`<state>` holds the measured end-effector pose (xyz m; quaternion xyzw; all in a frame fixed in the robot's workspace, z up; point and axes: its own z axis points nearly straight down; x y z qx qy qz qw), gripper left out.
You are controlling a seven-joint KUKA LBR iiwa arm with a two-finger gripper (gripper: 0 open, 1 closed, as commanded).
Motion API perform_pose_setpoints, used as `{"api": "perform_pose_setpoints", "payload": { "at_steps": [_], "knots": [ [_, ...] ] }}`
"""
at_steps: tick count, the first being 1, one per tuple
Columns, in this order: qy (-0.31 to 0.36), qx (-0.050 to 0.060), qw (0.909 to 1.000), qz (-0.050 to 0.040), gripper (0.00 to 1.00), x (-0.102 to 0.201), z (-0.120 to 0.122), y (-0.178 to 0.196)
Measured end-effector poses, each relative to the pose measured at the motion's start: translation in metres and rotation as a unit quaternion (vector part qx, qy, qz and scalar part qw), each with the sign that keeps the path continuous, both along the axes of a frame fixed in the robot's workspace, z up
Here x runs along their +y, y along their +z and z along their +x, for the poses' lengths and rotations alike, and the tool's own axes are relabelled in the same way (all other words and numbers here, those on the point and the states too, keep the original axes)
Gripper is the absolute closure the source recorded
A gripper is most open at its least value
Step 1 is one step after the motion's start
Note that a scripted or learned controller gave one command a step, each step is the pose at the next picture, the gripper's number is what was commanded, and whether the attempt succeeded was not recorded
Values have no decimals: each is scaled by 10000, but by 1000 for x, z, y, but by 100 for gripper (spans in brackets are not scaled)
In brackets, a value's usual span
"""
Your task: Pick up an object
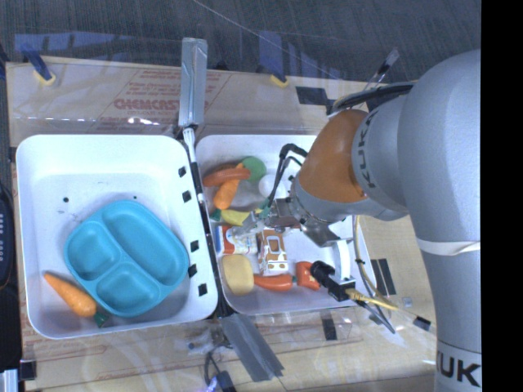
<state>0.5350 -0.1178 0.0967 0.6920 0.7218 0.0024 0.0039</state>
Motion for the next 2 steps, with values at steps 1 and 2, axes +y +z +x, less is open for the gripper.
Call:
{"api": "perform_pose_setpoints", "payload": {
  "at_steps": [1,2],
  "knots": [
    [-1094,10,9940,14,0,7,-2,0],
    [-1080,-18,9941,3,100,6,0,11]
  ]
}}
